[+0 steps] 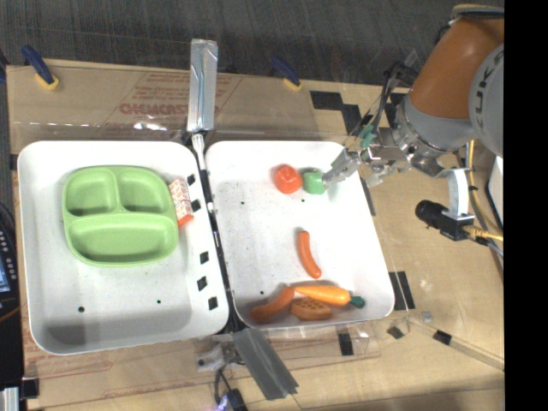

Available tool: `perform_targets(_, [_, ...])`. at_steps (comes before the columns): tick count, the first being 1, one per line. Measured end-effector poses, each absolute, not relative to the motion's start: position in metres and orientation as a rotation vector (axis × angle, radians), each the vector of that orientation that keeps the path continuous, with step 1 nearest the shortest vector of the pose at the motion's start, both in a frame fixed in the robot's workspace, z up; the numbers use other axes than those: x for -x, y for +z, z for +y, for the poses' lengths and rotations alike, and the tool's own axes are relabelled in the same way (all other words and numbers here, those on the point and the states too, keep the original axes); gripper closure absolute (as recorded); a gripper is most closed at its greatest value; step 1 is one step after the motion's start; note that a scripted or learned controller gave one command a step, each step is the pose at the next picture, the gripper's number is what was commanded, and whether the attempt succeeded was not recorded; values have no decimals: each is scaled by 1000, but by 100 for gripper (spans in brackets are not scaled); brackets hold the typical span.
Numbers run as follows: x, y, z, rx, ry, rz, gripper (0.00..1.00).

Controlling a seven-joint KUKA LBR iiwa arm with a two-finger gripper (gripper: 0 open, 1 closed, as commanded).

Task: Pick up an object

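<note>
Objects, near edge of right bin point(257, 229): carrot point(324, 295) with green tip, brown piece point(311, 310) and orange-red sausage point(271, 304), clustered and touching near the front wall.
Mid right bin: a second sausage point(308, 253), alone, well apart from the cluster.
Far right corner of right bin: red tomato-like piece point(287, 179) just beside a green piece point(313, 182).
Gripper point(336, 171): reached in over the right bin's far right corner, tip at the green piece; finger spread impossible to tell, nothing seen held.
Left bin point(34, 229): green divided tray point(120, 212) near the far left; small patterned packet point(180, 197) at the tray's right edge.
</note>
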State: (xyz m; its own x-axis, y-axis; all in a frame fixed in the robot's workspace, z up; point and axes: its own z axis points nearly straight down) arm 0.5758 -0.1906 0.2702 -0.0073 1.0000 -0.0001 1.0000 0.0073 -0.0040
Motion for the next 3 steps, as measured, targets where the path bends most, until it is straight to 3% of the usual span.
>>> perform_targets(1, [-535,114,-146,2245,7,-2188,0])
perform_targets(2, [-536,125,-147,2241,7,-2193,100])
perform_targets(3, [-536,125,-147,2242,7,-2193,0])
